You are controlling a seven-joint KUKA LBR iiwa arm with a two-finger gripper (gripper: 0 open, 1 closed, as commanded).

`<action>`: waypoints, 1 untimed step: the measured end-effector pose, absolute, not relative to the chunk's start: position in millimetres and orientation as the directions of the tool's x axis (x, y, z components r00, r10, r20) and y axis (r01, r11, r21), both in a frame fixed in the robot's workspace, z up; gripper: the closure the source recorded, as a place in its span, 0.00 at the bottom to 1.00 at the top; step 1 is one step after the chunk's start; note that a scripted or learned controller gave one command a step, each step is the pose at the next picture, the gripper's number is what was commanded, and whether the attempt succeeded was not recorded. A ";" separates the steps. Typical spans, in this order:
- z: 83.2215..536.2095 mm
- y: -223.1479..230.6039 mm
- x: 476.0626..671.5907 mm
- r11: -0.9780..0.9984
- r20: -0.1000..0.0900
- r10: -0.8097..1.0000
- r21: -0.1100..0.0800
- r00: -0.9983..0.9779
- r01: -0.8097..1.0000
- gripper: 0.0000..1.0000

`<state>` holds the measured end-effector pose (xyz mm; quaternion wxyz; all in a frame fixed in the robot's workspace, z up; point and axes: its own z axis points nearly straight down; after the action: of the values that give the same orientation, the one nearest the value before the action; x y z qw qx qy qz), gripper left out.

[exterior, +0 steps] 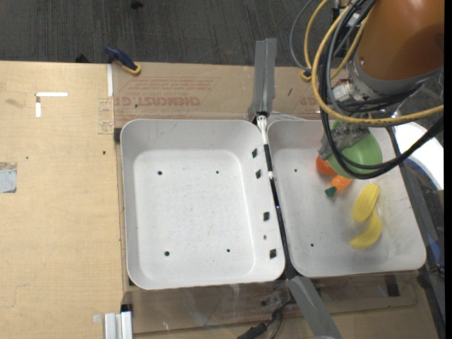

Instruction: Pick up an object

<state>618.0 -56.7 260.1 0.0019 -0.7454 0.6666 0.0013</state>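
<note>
Gripper (337, 141) hangs low over the far part of the right bin (395, 260), beneath the orange-banded wrist and its loops of yellow cable (321, 55), and you cannot tell from this slant whether it is open, closed or gripping anything, since the arm's own bulk hides its tip; judge this as the reach-down step, with the grasp itself not yet shown. Your likeliest targets lie just beneath and beside it: a green round object (364, 150), an orange piece (332, 175) touching its near edge, and nearer you a yellow banana-like toy (367, 221). That yellow toy lies flat with its long axis running roughly from far to near, curving slightly; you would want the grip set across that axis; the left bin (131, 210) plays no part.
</note>
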 end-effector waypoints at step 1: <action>167.2 -156.3 614.5 -0.196 -0.005 -0.981 0.002 0.196 -0.981 1.00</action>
<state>614.5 -156.3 167.2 0.0010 -0.7734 0.6339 0.0024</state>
